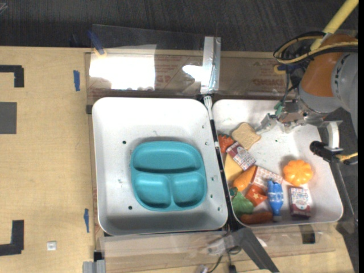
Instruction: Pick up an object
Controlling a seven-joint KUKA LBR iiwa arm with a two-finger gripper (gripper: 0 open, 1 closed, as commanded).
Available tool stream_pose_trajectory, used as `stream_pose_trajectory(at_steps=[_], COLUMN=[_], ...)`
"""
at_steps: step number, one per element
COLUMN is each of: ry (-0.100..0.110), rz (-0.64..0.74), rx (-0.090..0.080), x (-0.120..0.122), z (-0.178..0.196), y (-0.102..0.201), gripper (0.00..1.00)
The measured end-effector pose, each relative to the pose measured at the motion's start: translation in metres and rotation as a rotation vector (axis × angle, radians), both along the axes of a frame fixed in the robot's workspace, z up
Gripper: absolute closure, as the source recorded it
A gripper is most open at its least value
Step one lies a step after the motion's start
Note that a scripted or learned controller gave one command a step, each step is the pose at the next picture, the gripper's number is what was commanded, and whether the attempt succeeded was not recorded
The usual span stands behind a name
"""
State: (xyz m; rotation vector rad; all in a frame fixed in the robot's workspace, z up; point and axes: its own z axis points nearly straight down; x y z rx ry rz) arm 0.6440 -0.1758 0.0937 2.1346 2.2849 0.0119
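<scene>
Tan wooden bench across the left of the frame, dark floor along the top, two white bins side by side in the middle.

Left bin: holds one teal divided tray, flat on the floor of the bin, long compartment toward the top of the frame, two smaller ones below it.

Right bin: crowded along its left and lower parts.
- Toast slice at upper left, tilted, lying flat, nearest the tool.
- Red-and-white wrapped packet just below it, long axis slanting from upper left to lower right.
- Yellow wedge tucked under that packet's left side.
- Orange pumpkin at centre right, apart from the pile.
- Small carton just below the pumpkin.
- Blue bottle beside the carton, long axis running top to bottom of the frame; which end bears the cap, too small to tell.
- Green piece at lower left.

Grey arm with orange band entering at upper right. Gripper low over the bare upper part of the right bin, right of the toast, apart from it, holding nothing visible. Spread of the tool: cannot tell.
</scene>
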Motion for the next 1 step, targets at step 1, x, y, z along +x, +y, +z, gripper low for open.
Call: stream_pose_trajectory(at_steps=[1], ry=[-0.002], rz=[0.042], rx=[0.0], x=[-0.0298], z=[0.0002], y=[0.007], gripper=[0.0])
